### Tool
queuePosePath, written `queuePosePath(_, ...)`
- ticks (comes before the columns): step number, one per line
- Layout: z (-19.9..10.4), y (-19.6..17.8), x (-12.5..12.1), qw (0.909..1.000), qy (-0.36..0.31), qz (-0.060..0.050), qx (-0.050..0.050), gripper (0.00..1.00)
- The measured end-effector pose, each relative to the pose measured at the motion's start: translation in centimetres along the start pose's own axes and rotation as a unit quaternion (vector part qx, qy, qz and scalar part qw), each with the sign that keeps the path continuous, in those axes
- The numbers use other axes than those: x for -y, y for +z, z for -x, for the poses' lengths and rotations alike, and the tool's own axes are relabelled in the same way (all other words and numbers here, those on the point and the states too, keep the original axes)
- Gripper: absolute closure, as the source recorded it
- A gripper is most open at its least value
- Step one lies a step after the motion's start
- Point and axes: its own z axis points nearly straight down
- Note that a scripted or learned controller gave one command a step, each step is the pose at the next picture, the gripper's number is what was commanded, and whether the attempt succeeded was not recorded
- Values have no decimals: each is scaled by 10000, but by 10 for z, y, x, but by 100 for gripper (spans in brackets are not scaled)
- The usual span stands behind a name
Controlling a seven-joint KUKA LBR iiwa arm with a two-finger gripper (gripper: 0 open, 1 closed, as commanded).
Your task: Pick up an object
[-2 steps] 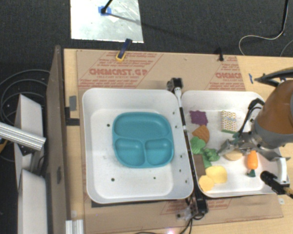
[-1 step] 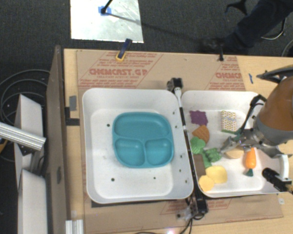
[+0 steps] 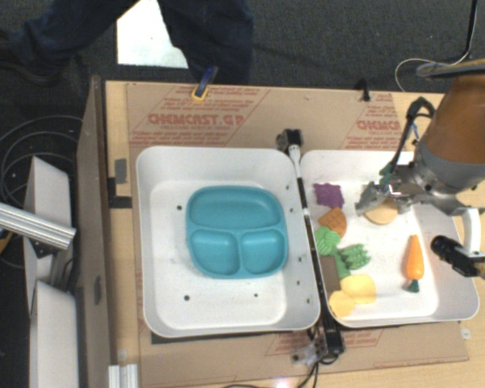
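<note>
Over the right bin [image 3: 449,297], the gripper [image 3: 377,198] hangs low at the end of the grey arm [image 3: 461,136], which comes in from the right edge with its orange band just above the wrist. Its metal tip sits directly above a round tan piece [image 3: 381,214] that looks like a cookie or slice of bread, near the middle of that bin's upper half. Whether the tip is released or clenched I cannot tell, since it is small and blurred against the white floor, and nothing can be made out between its parts.

Measured from that tan piece, the other toys spread to the left and downward. A purple toy [image 3: 329,193] lies to its left, close to the wall between the two bins. Just below the purple one is an orange wedge [image 3: 333,219], then a leafy green piece [image 3: 326,241] touching it from underneath. A second, darker green piece [image 3: 355,256] lies a little right of that. Further down, near the front wall, sit two yellow pieces [image 3: 352,291] pressed together. A toy carrot [image 3: 413,261] lies upright in the picture, down and to the right of the tan piece, well apart from the cluster.

Left of all this, the left bin [image 3: 158,217] holds a blue divided plate [image 3: 235,230] with three compartments, resting flat near its middle. Both bins stand side by side on a sheet of printed cardboard [image 3: 218,115].
</note>
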Motion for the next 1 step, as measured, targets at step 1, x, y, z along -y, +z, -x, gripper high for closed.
queuePosePath(1,-48,-9,-18,10000,10,-51,-9,100)
